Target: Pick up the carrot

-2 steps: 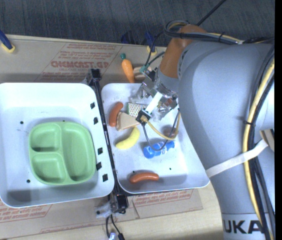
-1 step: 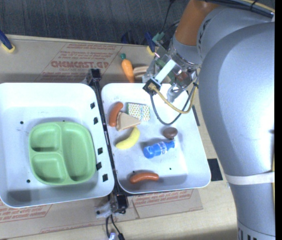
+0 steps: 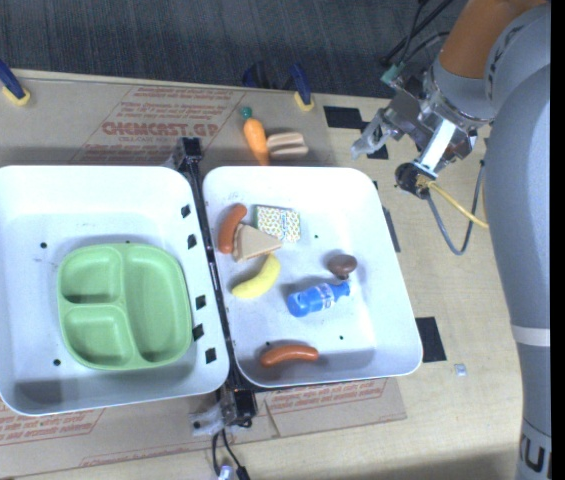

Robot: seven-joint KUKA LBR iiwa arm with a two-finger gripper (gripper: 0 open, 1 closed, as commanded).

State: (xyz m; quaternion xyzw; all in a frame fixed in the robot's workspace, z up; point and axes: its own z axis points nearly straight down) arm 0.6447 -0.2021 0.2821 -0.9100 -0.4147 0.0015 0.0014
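Carrot lies on the tabletop behind the right bin, touching a bun-like toy. Claw hangs well right, state cannot be told (fingers blurred). Risk: grabbing the neighbour instead.

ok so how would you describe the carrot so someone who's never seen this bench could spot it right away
Start at the right white bin and look just past its far rim, onto the cardboard. The carrot lies there, outside both bins, beside a small hot dog bun. It is the only orange piece with a green tip; the sausages inside the bin are darker and blunt-ended.
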